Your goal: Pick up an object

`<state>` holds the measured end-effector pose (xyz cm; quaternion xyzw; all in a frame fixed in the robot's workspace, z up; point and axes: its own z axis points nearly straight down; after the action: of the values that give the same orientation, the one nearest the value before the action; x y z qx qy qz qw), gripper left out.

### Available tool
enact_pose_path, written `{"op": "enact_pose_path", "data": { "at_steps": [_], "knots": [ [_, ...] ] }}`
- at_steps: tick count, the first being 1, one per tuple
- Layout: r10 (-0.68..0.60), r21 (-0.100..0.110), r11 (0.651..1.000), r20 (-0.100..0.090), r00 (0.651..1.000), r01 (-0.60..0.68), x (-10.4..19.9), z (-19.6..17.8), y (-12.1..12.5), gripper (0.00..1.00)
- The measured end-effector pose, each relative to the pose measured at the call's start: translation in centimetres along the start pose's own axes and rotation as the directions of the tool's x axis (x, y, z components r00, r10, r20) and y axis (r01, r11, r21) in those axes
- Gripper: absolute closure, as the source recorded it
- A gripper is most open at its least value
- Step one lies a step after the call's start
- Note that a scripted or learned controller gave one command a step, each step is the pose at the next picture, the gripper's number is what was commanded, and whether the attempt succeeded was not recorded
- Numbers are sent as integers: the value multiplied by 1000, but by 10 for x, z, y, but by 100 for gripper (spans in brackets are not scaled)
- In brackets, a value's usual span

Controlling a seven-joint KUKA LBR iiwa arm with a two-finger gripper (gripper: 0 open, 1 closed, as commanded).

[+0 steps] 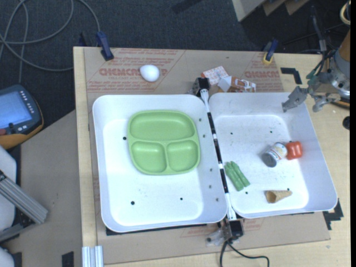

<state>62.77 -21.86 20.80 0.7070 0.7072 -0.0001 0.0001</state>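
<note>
The right bin (311, 149) holds a small grey and white can (273, 154) lying on its side, with an orange-red block (294, 150) touching it. A green pod-shaped piece (236, 176) lies near the bin's left wall, and a tan cone (277, 195) lies near the front. My gripper (306, 100) hovers over the bin's far right corner, well away from all of them. Its fingers (292, 99) are spread open with nothing between them.
A green divided plate (164, 142) lies in the left bin (111, 166). Behind the bins, a white egg-shaped ball (149, 72) and some crumpled wrappers (222, 80) lie on the cardboard. Blue clamps (103, 44) hold the board's far edge.
</note>
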Motion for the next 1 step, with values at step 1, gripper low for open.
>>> {"op": "enact_pose_path", "data": {
  "at_steps": [1],
  "knots": [
    [-3, 1, 1000, -7, 1000, 3, 1, 121, -41, 0]
  ]
}}
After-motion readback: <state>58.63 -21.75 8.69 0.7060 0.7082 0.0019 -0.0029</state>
